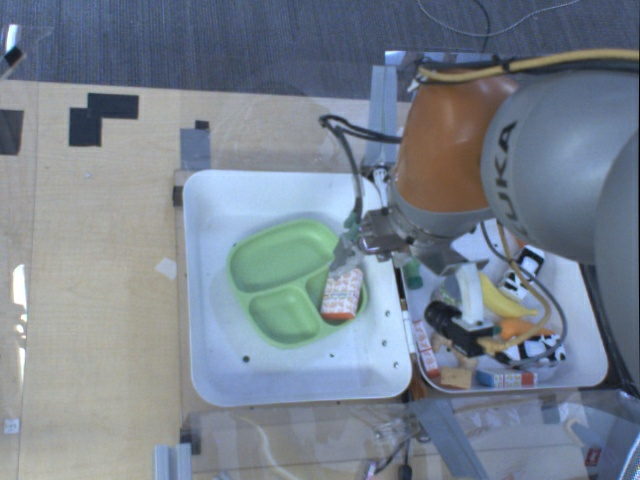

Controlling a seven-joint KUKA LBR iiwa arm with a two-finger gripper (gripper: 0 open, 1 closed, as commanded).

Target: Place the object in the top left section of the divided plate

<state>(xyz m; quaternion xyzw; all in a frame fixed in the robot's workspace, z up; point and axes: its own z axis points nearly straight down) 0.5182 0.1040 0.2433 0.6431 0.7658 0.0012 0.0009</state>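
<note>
Pale wooden tabletop (100,268) carries the smooth left white bin (230,368). Its glossy green divided plate (275,258) has rounded sections. A small printed packet (342,294) stands at the plate's right rim, just below my jaws (350,251); whether they grip it, I cannot tell. Bare bin floor surrounds the plate.

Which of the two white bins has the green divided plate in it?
The left white bin holds the green divided plate; the right bin holds a pile of small items instead.
</note>
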